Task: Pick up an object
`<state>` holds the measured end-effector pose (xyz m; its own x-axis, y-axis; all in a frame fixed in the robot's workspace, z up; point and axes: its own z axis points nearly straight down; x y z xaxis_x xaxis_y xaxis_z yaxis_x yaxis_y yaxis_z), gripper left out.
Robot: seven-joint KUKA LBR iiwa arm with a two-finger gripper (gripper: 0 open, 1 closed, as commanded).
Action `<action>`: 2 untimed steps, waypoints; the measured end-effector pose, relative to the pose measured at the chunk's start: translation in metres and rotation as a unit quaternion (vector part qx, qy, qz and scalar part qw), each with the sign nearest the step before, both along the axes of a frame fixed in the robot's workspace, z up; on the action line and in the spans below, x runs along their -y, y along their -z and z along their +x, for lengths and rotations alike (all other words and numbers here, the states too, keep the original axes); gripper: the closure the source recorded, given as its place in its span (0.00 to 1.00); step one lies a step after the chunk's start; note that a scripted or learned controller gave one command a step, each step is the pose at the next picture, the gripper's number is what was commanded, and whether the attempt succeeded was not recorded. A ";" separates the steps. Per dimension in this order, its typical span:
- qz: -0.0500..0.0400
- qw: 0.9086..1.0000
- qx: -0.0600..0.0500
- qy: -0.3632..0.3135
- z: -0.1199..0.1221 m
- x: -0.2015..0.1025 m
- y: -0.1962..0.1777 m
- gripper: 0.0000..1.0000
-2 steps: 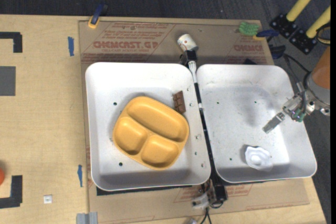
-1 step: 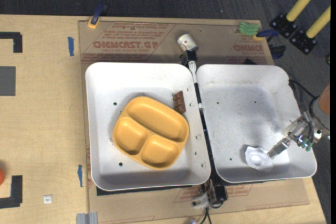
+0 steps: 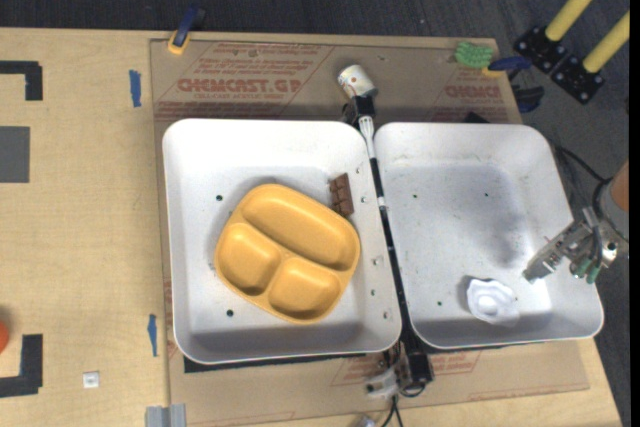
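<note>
The white lump (image 3: 491, 299) lies near the front of the right bin (image 3: 440, 155), untouched as far as I can see. The gripper (image 3: 543, 266) hangs just beside it at the bin's right wall, holding nothing; whether its fingers are spread, I cannot tell. A yellow tray (image 3: 287, 250) sits in the left bin (image 3: 190, 215). Nothing is picked up yet; the whole grasp and lift remain.

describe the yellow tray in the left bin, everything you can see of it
The yellow tray is a smooth, glossy piece that looks like molded plastic, with rounded corners and three sections: one long one along its upper side and two smaller ones below. It lies flat on the floor of the left bin, turned at a slant to the bin's walls. A small brown object sits by its upper right corner; whether they touch is unclear.
</note>
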<state>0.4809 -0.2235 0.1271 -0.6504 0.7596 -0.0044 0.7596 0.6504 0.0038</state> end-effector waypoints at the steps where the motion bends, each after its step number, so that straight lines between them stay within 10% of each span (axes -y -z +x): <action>1: 0.000 1.000 0.000 0.000 0.000 0.000 0.000 0.00; 2: 0.001 0.997 -0.002 -0.075 -0.001 -0.042 0.002 0.00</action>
<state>0.4799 -0.1812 0.1254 -0.7563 0.6542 -0.0003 0.6542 0.7563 0.0011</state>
